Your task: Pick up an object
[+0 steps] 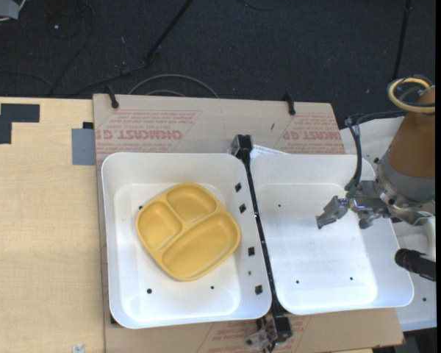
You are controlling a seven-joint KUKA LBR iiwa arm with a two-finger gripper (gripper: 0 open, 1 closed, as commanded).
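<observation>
Camera view: we are seeing the gripper [331, 215] hovering over the right bin [316, 300], fingers apart, holding nothing. We are noting the yellow tray [189, 230] lying well left, across the divider.

Yellow tray [188, 231] fills left bin [125, 300] centre; rt bin [309, 278] floor bare.

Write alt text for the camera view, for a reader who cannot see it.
A yellow divided plate lies in the left white bin, while the robot's gripper hangs over the right white bin, holding nothing. The grey and orange arm reaches in from the right, and both bins sit on a cardboard sheet on the bench.
</observation>
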